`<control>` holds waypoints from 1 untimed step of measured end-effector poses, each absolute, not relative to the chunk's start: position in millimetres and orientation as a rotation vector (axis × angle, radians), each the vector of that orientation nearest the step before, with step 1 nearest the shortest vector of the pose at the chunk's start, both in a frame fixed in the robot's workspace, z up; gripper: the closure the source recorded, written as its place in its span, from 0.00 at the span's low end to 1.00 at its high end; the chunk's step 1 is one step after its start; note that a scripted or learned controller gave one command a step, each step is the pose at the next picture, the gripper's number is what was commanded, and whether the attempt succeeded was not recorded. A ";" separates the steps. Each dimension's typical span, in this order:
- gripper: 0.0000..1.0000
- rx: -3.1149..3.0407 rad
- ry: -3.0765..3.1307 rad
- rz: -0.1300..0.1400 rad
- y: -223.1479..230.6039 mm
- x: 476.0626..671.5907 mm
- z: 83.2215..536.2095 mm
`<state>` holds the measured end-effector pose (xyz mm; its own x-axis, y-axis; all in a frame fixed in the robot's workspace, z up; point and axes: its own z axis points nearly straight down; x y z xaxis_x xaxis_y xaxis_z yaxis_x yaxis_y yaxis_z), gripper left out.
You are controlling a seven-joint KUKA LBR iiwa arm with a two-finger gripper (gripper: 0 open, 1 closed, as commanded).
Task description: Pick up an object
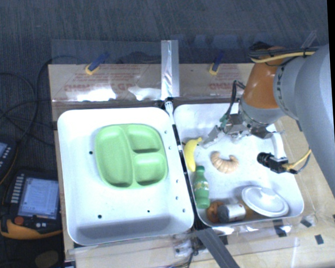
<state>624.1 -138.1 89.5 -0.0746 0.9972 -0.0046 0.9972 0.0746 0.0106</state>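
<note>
My gripper (225, 128) hangs low over the back part of the right bin (292, 188), under the grey arm with its orange band (261, 88). Just in front of it lies a tan croissant (224, 162). To its left, a yellow banana (190, 152) rests against the bin's left wall. A green bottle (200, 186) lies along that wall, nearer the front. At the front sit a metal can (233, 212) beside a brown item (214, 210) and a white round bowl (264, 201). I see nothing held in the gripper.
The left bin (82, 215) holds a green divided plate (130, 154). A metal divider (169, 68) stands between the bins at the back. A black fitting with a cable (271, 161) hangs off the arm over the right bin's right side.
</note>
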 end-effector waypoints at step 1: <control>0.00 2.096 2.324 0.006 -128.2 604.2 89.9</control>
<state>604.2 -128.2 89.9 -0.1028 0.9947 -0.0068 0.9946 0.1029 0.0109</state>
